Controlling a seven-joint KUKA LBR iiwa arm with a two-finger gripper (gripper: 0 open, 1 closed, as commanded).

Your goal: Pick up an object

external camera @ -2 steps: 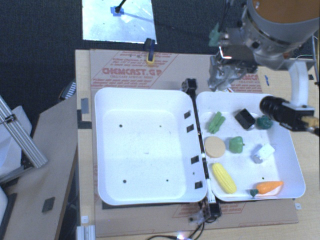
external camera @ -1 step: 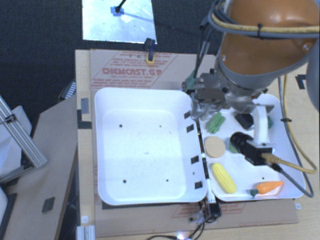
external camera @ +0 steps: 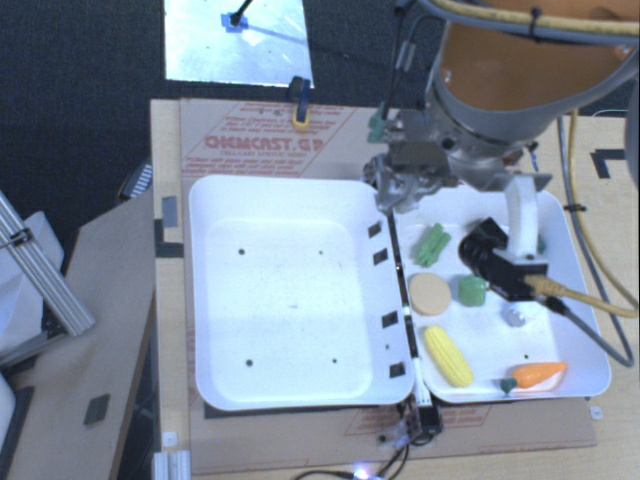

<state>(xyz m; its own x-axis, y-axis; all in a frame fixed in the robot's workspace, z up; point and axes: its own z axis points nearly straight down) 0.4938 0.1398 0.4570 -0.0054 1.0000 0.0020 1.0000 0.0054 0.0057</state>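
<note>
while the gripper (external camera: 400, 190) is held over the right bin's (external camera: 585, 368) far-left corner, its fingers' state cannot be told, and corn (external camera: 448, 356), carrot (external camera: 538, 374) and cookie (external camera: 430, 293) are left lying.
</note>
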